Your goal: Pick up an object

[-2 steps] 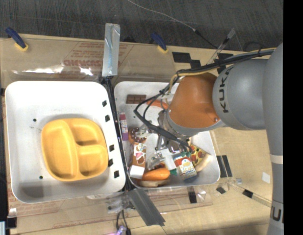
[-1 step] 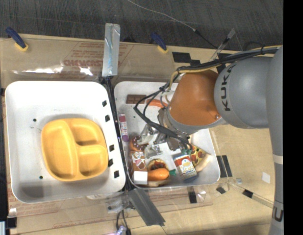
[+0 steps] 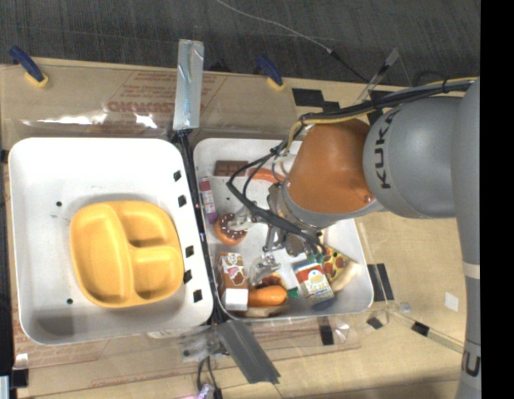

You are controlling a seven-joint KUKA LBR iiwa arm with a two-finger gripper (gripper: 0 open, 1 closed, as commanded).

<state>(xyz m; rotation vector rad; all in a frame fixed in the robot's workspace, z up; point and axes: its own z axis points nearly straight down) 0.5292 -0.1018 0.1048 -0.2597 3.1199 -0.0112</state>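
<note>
Low over right bin [image 3: 361, 248], hand [image 3: 272, 256].

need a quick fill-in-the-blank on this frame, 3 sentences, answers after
1. The yellow divided tray lies in the ____ bin of the two.
2. The arm reaches down over the ____ bin, where the small food items lie.
3. The band above the arm's wrist is ____ in colour.

Missing words: left; right; orange

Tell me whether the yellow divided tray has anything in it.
Empty. The yellow divided tray lies flat in the left bin, and all its compartments show only bare yellow plastic.
</note>
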